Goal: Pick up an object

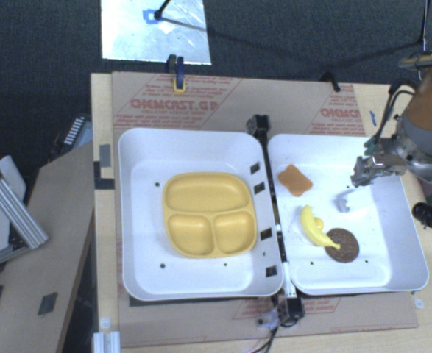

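The right bin [399,271] holds an orange block [295,180] at its upper left. A yellow banana [313,227] lies near the middle, touching a brown round disc [342,244] at its lower right. A small grey piece [342,202] sits between the block and the arm. My gripper [364,172] hangs over the right bin's upper right part, just up and right of the grey piece and apart from the other objects. Nothing shows in its grasp.
The left bin [138,197] carries a yellow divided plate [203,213] in its middle. A black hinged divider [267,197] runs between the two bins. The grey arm with its orange band [429,109] reaches in from the right edge.
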You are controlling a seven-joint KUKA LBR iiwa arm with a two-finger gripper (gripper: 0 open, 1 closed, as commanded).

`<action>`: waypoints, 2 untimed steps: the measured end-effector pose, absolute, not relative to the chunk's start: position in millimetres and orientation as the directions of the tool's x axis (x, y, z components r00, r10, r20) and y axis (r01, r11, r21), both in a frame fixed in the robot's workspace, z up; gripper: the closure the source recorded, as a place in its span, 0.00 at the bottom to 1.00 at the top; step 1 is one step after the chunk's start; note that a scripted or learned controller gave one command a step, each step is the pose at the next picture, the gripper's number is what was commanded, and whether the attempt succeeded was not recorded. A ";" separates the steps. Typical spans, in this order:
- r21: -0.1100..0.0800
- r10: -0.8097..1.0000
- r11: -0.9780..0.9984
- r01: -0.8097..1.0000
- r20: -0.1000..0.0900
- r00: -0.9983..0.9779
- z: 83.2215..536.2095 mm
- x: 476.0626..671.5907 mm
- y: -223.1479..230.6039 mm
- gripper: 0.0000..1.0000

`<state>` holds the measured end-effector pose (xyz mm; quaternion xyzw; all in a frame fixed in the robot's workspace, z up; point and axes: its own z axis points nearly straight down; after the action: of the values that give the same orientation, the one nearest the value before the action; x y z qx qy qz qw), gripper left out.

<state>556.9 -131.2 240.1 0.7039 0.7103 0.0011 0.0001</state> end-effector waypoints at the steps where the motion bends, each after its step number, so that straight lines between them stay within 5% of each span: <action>1: 0.002 1.000 0.010 1.000 0.002 -0.010 246.4 570.0 -82.3 1.00; 2: 0.002 1.000 0.011 1.000 0.002 -0.011 240.1 574.6 -19.4 1.00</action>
<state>574.6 -19.4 240.1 0.7033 0.7109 0.0016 0.0000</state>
